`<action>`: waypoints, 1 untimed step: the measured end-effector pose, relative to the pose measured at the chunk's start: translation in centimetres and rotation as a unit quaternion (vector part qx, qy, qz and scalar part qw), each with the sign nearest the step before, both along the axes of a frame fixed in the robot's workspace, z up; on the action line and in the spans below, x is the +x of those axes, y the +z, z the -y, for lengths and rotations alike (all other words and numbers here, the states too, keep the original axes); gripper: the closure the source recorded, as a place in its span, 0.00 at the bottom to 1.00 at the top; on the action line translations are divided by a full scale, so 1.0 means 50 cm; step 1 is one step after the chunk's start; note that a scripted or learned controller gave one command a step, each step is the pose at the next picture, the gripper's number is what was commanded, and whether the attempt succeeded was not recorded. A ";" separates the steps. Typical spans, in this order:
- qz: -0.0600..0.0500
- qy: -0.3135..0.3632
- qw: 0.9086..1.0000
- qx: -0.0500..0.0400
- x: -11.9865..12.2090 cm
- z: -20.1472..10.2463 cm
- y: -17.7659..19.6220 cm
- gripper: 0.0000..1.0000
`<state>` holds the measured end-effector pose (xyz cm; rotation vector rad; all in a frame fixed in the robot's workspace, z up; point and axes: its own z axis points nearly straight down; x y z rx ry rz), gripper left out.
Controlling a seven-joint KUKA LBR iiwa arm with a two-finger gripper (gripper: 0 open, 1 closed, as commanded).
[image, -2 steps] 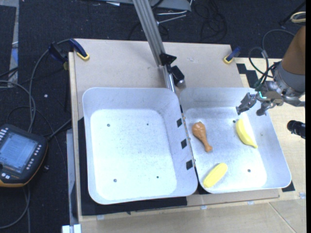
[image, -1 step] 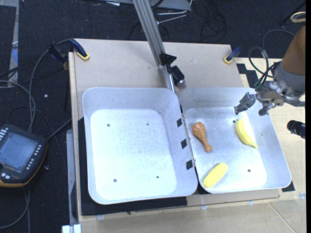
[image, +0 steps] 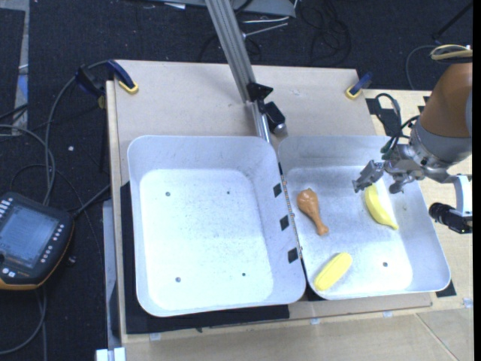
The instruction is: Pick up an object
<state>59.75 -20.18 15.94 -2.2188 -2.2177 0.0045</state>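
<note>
My gripper (image: pixel 382 180) hangs over the right bin (image: pixel 340 150), near its far right side. Its two fingers are spread apart, so it is open. A yellow banana (image: pixel 382 209) lies directly beneath and in front of it, with the banana's upper end reaching up between the fingertips. I cannot tell whether the fingers touch it. A brown toy drumstick (image: pixel 313 210) lies to the left, near the bin's left wall. A short yellow oblong object (image: pixel 332 271) rests at the bin's front.
The left bin (image: pixel 143 201) sits beside the right one, the two sharing a raised middle edge (image: pixel 285 209). A slanted metal pole (image: pixel 237 47) rises behind the bins. A teach pendant (image: pixel 26 238) lies on the floor at far left.
</note>
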 end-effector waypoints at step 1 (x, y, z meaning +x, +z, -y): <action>0.000 0.000 1.000 0.000 -0.013 0.013 -0.118 0.00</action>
